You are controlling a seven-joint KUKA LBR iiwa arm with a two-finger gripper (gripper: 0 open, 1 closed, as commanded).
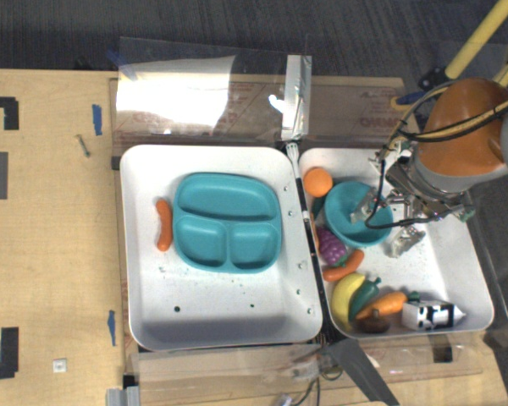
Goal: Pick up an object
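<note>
The hand (388,218) hangs low in the right bin (466,269), at the right rim of a teal bowl (349,214); whether its fingers are spread or closed on anything cannot be told. Around the bowl lie an orange ball (318,181), purple grapes (330,245), a banana (347,294), a carrot (384,304) and a black-and-white toy (432,315). In the left bin (144,294) sit a teal divided tray (229,220) and an orange sausage (163,224) just beside it.

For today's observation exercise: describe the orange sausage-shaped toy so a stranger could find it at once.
Start at the left white bin, which holds a teal divided plate. Just left of that plate, on the bin floor, lies the orange sausage toy. It is the sole loose item there; the other orange toys crowd the right bin.
</note>
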